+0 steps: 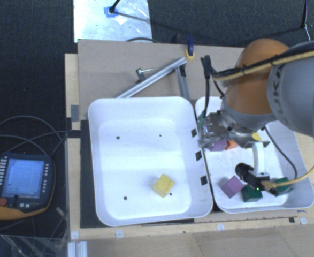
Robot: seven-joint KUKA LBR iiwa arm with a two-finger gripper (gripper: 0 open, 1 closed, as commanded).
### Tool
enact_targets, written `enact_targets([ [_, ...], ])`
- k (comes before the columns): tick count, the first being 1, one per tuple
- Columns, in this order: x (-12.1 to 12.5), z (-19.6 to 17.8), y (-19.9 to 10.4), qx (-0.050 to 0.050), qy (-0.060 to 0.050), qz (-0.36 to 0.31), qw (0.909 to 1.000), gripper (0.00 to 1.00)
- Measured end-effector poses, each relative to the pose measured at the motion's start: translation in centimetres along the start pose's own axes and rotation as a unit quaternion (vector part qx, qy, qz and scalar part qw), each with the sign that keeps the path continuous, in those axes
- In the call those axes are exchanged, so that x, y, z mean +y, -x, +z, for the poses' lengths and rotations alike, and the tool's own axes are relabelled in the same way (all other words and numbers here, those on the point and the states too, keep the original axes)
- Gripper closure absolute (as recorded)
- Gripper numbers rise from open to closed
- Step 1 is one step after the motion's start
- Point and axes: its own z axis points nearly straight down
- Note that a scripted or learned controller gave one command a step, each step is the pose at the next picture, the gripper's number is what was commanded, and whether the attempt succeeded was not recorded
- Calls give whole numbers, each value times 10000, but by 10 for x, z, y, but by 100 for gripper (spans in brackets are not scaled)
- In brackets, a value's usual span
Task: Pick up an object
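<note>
The gripper (pixel 216 135) hangs low over the upper left part of the right bin (pixel 301 197). A purple block (pixel 219 143) lies directly beneath it, an orange piece (pixel 231 144) just beside. Finger state cannot be told; the wrist housing obscures the tips.

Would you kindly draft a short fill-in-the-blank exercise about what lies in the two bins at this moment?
1. The yellow block lies in the ____ bin.
2. The purple block lies in the ____ bin, beside a dark green block.
3. The arm's hand sits over the ____ bin.
4. Left of the bench lies a control pendant with an ____ rim.

Missing words: left; right; right; orange
</note>
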Motion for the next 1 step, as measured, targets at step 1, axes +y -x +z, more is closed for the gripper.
enact_targets([
  [1, 17, 6, -60, 5, 11, -4, 10000, 100],
])
